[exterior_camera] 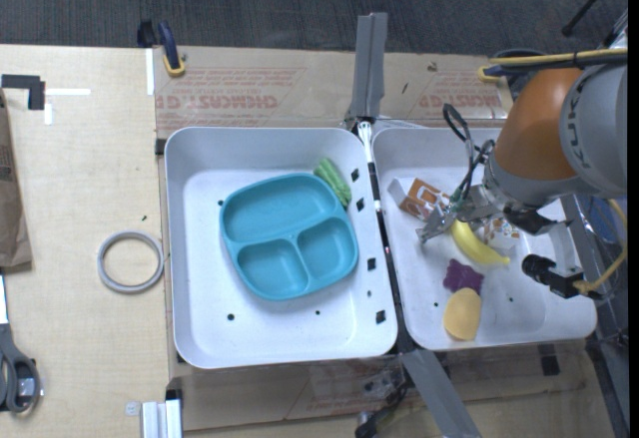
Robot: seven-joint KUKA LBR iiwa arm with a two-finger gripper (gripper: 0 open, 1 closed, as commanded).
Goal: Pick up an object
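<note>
Claw point(444, 223): we find it low in the right bin point(519, 326), above the banana's upper end; whether its jaws stand wide or narrow we cannot tell.
Banana point(477, 244): lies mid-bin, towards the tabletop's right edge, by the claw.
Handling: we judge it light, smooth and curved, likely to roll; grip across its middle.
Count, right bin: one banana, one purple piece point(462, 276), one pale yellow piece point(462, 314), one small carton point(420, 197).
Count, left bin point(190, 256): one blue divided plate point(289, 235), one green piece point(334, 180).
</note>
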